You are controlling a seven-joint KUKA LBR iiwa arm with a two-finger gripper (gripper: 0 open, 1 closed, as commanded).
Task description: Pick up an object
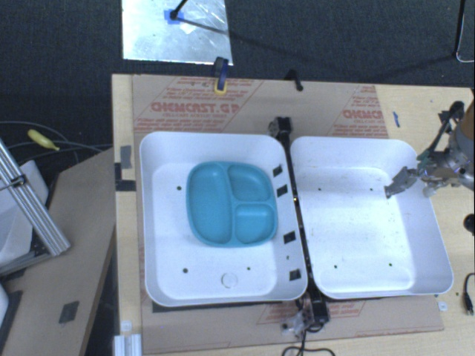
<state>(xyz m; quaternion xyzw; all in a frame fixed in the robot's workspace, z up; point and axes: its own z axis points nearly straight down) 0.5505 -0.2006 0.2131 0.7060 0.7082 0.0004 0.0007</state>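
The left bin (159, 199) contains one object: a blue divided plate (231, 203) with three compartments. The plate lies flat, right way up, near the middle of the bin floor, and it touches none of the bin walls. A small white disc (228, 279) lies on the same floor, between the plate and the near wall of the left bin.

The right bin (356, 273) adjoins the left bin along a black clamped seam. Both bins rest on the tabletop (260, 99), which is covered with printed brown paper.

The tool (397, 182) is located above the right edge of the right bin, well apart from the plate. Whether its fingers are spread or closed cannot be told at this resolution. No object is visible in it.
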